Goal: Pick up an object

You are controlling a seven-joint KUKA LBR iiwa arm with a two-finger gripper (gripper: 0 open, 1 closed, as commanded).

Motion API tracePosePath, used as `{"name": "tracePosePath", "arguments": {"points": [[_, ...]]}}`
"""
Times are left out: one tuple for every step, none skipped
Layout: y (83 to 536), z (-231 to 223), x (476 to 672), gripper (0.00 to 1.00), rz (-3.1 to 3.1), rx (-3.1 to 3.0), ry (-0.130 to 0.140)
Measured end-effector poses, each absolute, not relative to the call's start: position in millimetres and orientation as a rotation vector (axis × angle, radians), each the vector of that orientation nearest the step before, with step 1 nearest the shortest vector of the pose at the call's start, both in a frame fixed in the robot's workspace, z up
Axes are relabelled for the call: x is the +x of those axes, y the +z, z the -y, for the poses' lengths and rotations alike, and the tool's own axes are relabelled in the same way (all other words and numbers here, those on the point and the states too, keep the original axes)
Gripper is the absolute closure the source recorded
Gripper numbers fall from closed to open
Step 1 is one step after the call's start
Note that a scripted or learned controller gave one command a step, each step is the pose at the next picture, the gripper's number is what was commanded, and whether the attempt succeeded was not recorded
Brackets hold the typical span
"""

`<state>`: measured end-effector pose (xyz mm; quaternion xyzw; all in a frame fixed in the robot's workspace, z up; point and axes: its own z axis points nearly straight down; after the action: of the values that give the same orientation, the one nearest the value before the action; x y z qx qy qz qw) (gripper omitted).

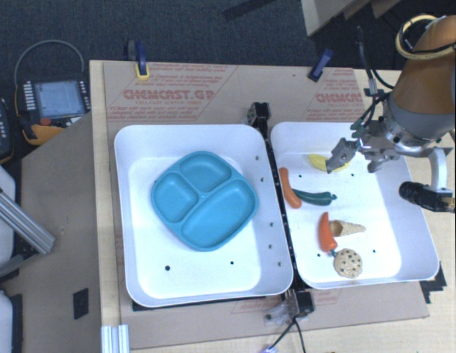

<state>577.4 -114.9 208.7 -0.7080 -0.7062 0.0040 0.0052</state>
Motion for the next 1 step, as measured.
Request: {"name": "tracePosePath", "arguments": {"points": [[215.1, 114.7, 580.2, 0.00, 2.221, -2.221, 0.000]]}}
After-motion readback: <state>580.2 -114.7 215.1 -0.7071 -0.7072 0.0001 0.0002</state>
